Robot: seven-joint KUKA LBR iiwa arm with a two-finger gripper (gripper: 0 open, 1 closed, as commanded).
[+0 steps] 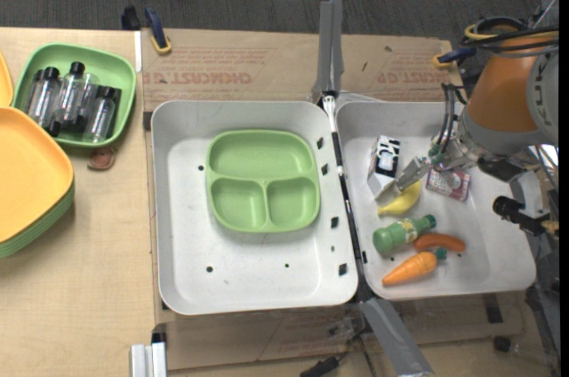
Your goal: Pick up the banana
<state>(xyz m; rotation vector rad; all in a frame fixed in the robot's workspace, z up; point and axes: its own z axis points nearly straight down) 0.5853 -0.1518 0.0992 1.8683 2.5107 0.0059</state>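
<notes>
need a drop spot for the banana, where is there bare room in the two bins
Left bin: bare floor all round the green divided plate, widest along the near edge. Right bin: crowded mid-floor, where the claw sits by the banana, with the green bottle, the carrot, a black-and-white packet and a pink packet. A free strip lies along its far wall.

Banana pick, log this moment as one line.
banana in right bin | end effector at banana's top | grasp unconfirmed | green bottle beside banana

Green divided plate [263,180] centred in left bin [169,215]. In right bin [507,273]: banana [402,200] below gripper [411,175], carrot [411,268] nearer front rim.
</notes>
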